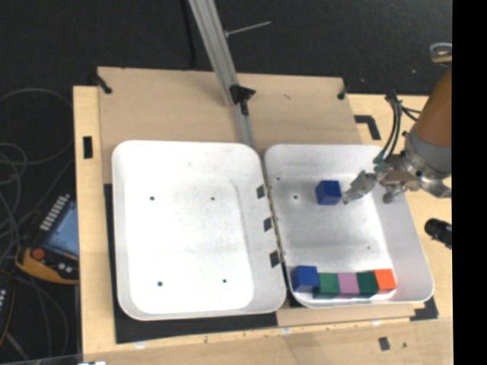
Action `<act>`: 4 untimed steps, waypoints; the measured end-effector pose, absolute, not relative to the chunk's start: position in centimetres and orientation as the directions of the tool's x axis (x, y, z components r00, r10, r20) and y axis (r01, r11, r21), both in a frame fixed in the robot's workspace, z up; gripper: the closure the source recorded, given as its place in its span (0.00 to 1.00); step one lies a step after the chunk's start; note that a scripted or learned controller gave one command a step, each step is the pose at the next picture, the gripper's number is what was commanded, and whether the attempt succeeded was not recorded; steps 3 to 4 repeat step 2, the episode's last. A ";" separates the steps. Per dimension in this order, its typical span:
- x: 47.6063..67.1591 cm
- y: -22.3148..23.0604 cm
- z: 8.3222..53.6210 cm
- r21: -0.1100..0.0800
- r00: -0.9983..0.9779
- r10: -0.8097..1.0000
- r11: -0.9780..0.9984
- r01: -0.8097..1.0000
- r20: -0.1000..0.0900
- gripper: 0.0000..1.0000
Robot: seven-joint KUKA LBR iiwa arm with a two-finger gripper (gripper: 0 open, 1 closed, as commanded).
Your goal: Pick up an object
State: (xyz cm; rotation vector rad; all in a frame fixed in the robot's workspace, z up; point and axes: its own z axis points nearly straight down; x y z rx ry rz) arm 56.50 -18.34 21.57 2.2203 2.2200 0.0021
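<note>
A blue cube (pixel 329 192) lies alone in the upper middle of the right bin (pixel 396 234). Along that bin's near wall stands a row of blocks: blue (pixel 305 277), green (pixel 328 284), pink (pixel 348 283), dark green (pixel 367 281) and orange (pixel 385 279). My gripper (pixel 370 192) hangs over the right bin's upper right part, just right of the lone blue cube. Its fingers are spread open with nothing between them. The left fingertip (pixel 351 195) comes close to the cube's right side.
The left bin (pixel 129 226) sits beside the right one, with a row of clips (pixel 271 223) between them. A slanted metal post (pixel 217 44) rises from the bench behind the bins. Cables and a handheld pendant (pixel 53 242) lie off the bench at left.
</note>
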 end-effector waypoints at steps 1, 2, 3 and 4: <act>62.3 -19.6 23.8 0.007 -0.005 1.000 0.005 1.000 -0.003 0.00; 62.2 -17.5 9.3 -0.002 -0.004 1.000 0.004 1.000 -0.002 0.00; 62.2 -17.5 9.3 -0.002 -0.004 1.000 0.004 1.000 -0.002 0.00; 62.2 -17.5 9.3 -0.002 -0.004 1.000 0.004 1.000 -0.002 0.00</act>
